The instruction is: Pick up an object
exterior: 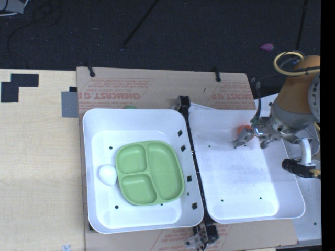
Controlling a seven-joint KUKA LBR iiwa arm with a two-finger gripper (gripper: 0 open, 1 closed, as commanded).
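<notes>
1. Camera view: a bench (36, 156) of pale wood carries a sheet of printed cardboard (157, 90), and two shallow white bins stand on the cardboard side by side.
2. Left bin (99, 122): it holds a green plate (149, 172) with three compartments, lying flat near the middle of the bin floor.
3. Right bin (235, 192): most of its floor is bare white.
4. Arm (298, 95): grey with an orange band, it reaches in from the right over the upper right part of the right bin.
5. Gripper (252, 138): it sits low over the right bin near the upper right corner. Whether the fingers are spread or pressed together cannot be told.
6. White egg-shaped object (107, 174): it rests on the left bin floor, touching the left edge of the green plate.
7. Small orange-red object (243, 129): it lies in the right bin, right beside the gripper on its left. No grasp can be confirmed.
</notes>
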